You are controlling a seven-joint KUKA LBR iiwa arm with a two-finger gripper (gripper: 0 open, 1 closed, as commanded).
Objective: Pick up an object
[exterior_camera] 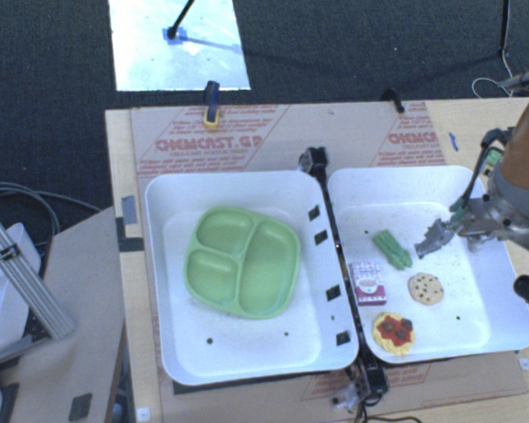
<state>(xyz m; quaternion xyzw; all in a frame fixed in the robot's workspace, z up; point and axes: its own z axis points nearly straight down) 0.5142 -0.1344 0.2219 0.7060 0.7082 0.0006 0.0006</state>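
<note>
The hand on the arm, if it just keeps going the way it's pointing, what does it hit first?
Probably the green object. The hand points toward the view's left, and that piece lies just beyond its tip in the right bin. Height is unclear from above, so it might pass over and reach the bin's left wall instead.

Green divided plate [243,262] alone in left bin [175,348], seemingly flat

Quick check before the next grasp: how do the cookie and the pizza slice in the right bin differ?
The cookie is round, tan with dark specks; the pizza slice is yellow with red topping and looks slightly larger. The cookie lies further from the bin's edge, nearer the gripper; the pizza slice sits by the near rim, towards the divider. Both lie flat in the right bin, apart from each other.
</note>
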